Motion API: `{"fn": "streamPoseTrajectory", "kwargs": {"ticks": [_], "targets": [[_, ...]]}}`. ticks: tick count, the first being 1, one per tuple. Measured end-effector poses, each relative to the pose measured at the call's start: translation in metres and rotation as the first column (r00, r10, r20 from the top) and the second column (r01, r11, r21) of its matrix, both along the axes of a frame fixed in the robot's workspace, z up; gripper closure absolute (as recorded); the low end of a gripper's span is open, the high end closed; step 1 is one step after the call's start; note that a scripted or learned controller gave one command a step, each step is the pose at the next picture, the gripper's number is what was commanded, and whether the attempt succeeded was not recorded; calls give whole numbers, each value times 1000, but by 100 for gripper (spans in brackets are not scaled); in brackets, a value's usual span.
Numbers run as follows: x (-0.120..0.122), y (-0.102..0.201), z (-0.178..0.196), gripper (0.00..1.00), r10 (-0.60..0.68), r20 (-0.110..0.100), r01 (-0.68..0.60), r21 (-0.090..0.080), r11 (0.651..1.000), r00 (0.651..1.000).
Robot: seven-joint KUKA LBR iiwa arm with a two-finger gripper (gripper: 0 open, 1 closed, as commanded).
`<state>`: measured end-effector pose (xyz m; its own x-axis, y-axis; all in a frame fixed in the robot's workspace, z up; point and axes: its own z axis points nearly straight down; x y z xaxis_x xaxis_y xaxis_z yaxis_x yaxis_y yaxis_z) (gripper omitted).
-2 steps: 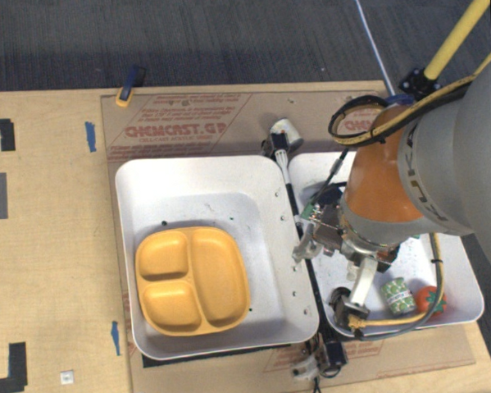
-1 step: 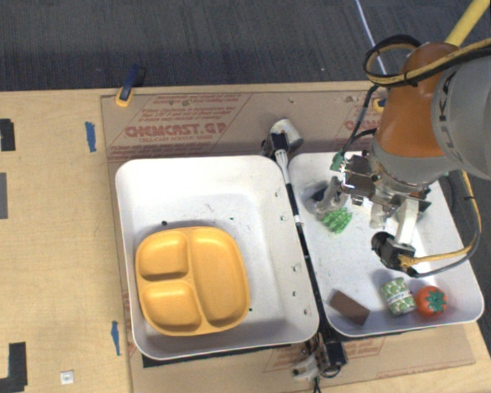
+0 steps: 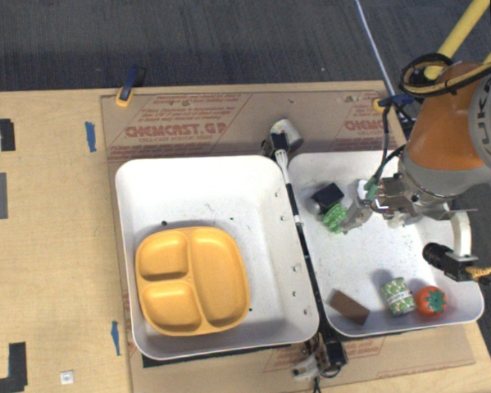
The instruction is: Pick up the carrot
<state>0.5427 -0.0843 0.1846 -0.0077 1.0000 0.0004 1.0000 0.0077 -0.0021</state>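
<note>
The hand (image 3: pixel 363 212) hangs low over the far part of the right bin (image 3: pixel 372 263), close beside a green leafy piece (image 3: pixel 336 218) and a dark blue block (image 3: pixel 326 196). From this slant I cannot tell how its fingers are set, and nothing shows between them, so the pick looks not yet made.

The carrot is hard to single out. The likeliest match is the small orange-red item with a green top (image 3: pixel 432 301) in the near right corner of the same bin, though it may be another toy vegetable. It lies just beside a green-and-white patterned piece (image 3: pixel 397 297), with a brown block (image 3: pixel 348 306) further left.

That corner is tight: the bin's rim hems it on two sides, and the patterned piece crowds the left. The bin's middle is open. The left bin (image 3: pixel 195 182) carries a yellow divided plate (image 3: pixel 192 280).
</note>
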Motion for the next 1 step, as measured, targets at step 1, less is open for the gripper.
{"fn": "streamPoseTrajectory", "kwargs": {"ticks": [1], "targets": [[1,0,10,100,0,2,0,0,1000,1000]]}}
